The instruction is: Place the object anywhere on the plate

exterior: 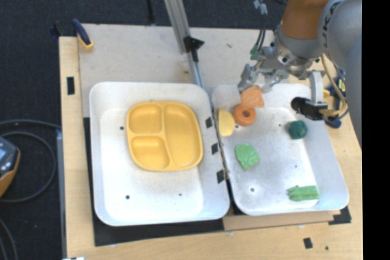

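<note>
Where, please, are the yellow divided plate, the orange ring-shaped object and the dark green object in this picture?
yellow divided plate (pixel 183 131): camera view, floor of its large right compartment.
orange ring-shaped object (pixel 244 115): camera view, its rim around the hole.
dark green object (pixel 297 130): camera view, middle of its top.

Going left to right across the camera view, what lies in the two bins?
Yellow plate → pale yellow piece at the right bin's left edge → light green lump → dark green ball. Skipped for overlap: orange ring, green block.
</note>
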Available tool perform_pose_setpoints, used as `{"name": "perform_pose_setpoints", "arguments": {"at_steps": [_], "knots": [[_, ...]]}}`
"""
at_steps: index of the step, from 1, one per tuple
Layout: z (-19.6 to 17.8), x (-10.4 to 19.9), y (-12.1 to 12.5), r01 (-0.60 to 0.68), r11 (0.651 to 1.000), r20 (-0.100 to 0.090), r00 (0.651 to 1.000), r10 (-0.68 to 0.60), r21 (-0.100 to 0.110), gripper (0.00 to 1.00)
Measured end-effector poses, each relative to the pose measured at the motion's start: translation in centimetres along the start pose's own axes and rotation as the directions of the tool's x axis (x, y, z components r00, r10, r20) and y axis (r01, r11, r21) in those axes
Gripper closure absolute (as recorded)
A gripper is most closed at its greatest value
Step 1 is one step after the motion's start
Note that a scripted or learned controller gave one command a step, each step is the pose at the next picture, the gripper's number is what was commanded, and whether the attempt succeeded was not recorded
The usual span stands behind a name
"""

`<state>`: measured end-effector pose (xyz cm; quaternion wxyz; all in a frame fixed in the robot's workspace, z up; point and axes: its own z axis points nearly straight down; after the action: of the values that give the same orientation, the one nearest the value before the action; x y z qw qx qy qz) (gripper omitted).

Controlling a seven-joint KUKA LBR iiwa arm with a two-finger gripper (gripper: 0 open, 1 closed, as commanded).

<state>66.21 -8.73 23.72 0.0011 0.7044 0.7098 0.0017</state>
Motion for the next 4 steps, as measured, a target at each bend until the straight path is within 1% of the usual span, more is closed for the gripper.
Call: {"name": "perform_pose_setpoints", "arguments": {"at_steps": [1, 2, 3, 4], "knots": [[0.6, 4.5, 0.2, -0.002, 1.000, 0.001, 1.000, 0.002, 0.004, 1.00], [0.2, 9.9, 1.6, 0.000, 1.000, 0.000, 1.000, 0.000, 0.001, 1.00], [-0.9, 15.3, 1.1, 0.000, 1.000, -0.001, 1.000, 0.000, 0.002, 1.00], [-0.2, 19.8, 2.1, -0.002, 1.000, 0.001, 1.000, 0.002, 0.002, 1.00]]}}
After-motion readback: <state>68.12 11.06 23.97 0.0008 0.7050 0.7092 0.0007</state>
